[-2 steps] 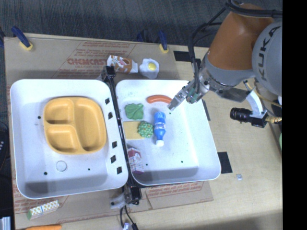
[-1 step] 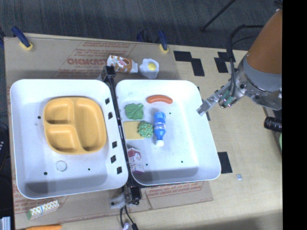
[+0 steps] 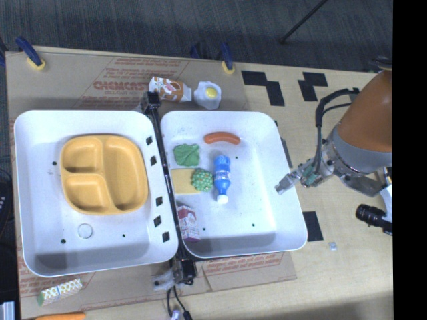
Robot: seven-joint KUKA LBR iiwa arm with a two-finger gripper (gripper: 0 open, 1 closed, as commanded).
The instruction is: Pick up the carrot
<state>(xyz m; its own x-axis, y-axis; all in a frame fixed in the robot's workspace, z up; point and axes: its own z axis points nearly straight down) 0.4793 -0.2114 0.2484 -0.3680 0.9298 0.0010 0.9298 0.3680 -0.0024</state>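
Looked down on a brown surface point(image 3: 333, 272) with two white bins side by side. Found the gripper point(image 3: 291, 181) at the right, just past the outer rim of the right bin point(image 3: 267, 199), low over the surface and pointing toward the bin. Held nothing that could be seen. Could not tell how wide or narrow it stood, too small and blurry. Saw the arm point(image 3: 373, 115) behind it, orange on top and grey below.

Spotted a thin orange thing, most likely the carrot point(image 3: 63, 316), far away at the bottom left edge, out on the surface below the left bin point(image 3: 27, 179) and partly cut off. Lay well apart from the gripper, with both bins in between.

Counted many toys in the right bin: a long orange-red sausage point(image 3: 221, 138) near the top, a green leaf point(image 3: 187, 154) below it to the left, a blue bottle point(image 3: 221, 175) in the middle, a yellow square point(image 3: 180, 180) touching a bumpy green ball point(image 3: 202, 179), and a red and white packet point(image 3: 187, 222) by the left wall.

Found a yellow tray point(image 3: 103, 173) with three parts in the left bin.
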